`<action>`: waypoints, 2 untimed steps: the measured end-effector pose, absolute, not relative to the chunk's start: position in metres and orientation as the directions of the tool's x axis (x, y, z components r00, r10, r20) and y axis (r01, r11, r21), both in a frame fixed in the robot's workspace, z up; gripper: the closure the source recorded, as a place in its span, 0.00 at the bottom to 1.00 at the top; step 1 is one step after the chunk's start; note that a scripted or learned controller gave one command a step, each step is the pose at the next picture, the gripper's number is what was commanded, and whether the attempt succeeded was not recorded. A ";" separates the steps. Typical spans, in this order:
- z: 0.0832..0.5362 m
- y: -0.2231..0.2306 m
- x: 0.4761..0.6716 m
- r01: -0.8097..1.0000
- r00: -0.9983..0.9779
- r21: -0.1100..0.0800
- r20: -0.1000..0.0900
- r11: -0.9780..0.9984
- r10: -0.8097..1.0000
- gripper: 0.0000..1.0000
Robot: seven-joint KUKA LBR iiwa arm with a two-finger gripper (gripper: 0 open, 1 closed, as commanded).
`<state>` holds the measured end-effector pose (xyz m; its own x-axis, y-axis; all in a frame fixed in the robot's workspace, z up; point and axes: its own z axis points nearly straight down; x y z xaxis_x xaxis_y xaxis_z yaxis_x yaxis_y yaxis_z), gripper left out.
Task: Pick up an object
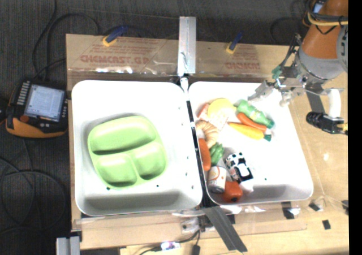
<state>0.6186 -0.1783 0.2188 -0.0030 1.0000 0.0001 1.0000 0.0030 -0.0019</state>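
Down at the near edge, the right bin is crowding its toys against the divider: an orange-red piece is sitting in the near corner, touching a small can-like thing, and a black-and-white toy is lying just beside them. A carrot is running along the divider wall, with something leafy green next to it. Further back, a yellow piece and an orange one are lying side by side, a green object is resting just behind them, and a pale yellow round toy is sitting to their left. In the left bin, a green sectioned tray is lying tilted in the middle. At the far right corner, the gripper is hanging over the right bin's back rim, apart from the pile, nothing between its fingers; its jaws are looking spread apart. Out left on the floor, a tablet-like pendant is glowing.
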 end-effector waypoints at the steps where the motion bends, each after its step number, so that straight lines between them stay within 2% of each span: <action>1: 0.106 -0.183 0.600 0.996 -0.082 0.023 -0.011 0.082 0.997 0.00; 2: 0.115 -0.183 0.600 0.996 -0.081 0.022 -0.010 0.082 0.997 1.00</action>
